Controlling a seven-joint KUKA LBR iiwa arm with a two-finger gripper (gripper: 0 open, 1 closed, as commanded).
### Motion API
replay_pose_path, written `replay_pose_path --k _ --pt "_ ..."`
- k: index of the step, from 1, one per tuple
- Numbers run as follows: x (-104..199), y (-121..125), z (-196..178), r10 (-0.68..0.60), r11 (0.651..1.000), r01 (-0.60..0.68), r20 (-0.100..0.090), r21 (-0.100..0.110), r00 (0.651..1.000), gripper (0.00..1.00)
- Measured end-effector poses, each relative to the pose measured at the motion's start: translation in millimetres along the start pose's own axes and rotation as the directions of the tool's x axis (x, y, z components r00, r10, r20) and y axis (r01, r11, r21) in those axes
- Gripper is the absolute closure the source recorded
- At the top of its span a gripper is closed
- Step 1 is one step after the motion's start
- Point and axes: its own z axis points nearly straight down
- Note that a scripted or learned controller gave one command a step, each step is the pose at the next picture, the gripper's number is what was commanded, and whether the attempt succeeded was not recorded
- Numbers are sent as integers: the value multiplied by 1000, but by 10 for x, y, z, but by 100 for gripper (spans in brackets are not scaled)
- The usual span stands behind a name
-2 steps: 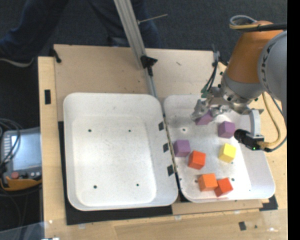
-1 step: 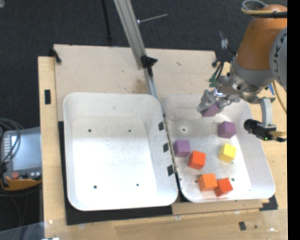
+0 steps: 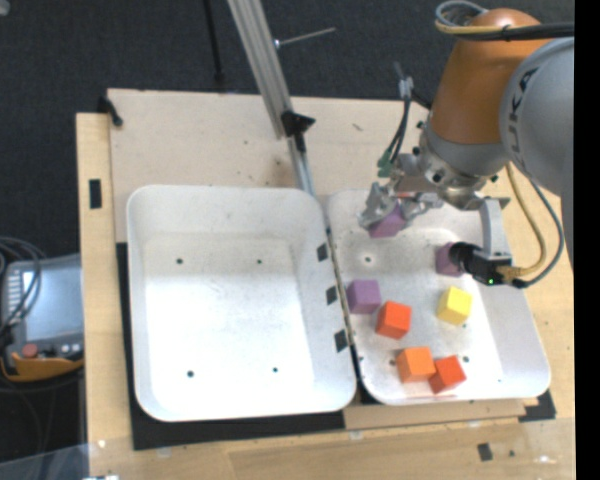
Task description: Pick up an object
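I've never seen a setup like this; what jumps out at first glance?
The big grey robot arm with an orange band reaches in from the right, its end effector low over the right white bin with a purple block between its fingers. Small colourful foam-like cubes lie scattered in that bin: a purple cube, a yellow cube, and orange and red ones nearer the front. The left white bin sits beside it.
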Motion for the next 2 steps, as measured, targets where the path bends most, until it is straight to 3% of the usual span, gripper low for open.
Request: replay_pose_path --k 2 --pt "988 169 230 0 1000 0 1 0 1000 100"
